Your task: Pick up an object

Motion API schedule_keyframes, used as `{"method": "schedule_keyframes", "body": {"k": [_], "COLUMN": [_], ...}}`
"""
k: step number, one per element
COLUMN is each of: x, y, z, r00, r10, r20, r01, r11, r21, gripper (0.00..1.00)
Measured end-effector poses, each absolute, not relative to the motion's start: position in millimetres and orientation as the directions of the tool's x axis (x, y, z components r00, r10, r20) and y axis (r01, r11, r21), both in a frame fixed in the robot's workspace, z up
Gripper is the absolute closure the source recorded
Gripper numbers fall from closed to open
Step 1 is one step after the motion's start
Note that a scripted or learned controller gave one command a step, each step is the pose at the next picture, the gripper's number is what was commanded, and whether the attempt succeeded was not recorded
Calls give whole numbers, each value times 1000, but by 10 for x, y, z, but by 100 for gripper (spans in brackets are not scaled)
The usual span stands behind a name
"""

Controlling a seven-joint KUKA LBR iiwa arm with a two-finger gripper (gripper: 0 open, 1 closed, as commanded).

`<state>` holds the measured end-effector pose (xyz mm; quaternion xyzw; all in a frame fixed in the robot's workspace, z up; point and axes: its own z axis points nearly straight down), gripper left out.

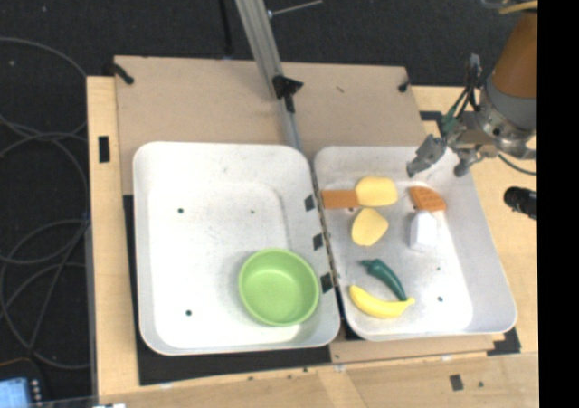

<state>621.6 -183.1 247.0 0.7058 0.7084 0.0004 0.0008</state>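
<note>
Above the right bin's (484, 279) far right corner hangs the claw (446, 156), fingers spread, pinching nothing. Below it a white bottle with an orange cap (423, 219) lies near the right wall. Two yellow lumps (372, 209), an orange block (336, 199), a green pepper (386, 278) and a banana (380, 303) crowd the bin's left half. No writing is legible. Most of the left bin (199, 198) is bare floor, with a green bowl (279, 286) near its front edge.
</note>
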Motion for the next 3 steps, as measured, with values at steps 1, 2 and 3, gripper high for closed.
{"method": "schedule_keyframes", "body": {"k": [1, 2, 3], "x": [6215, 6242, 6200], "y": [-1832, -1872, -1920], "z": [2470, 2072, 1447], "r00": [-4, 0, 1], "r10": [1000, 1000, 1000], "r20": [-1, -4, -3], "r01": [1000, 1000, 1000], "r11": [4, 0, -1], "r21": [1, 1, -5], "gripper": [0, 0, 0]}}
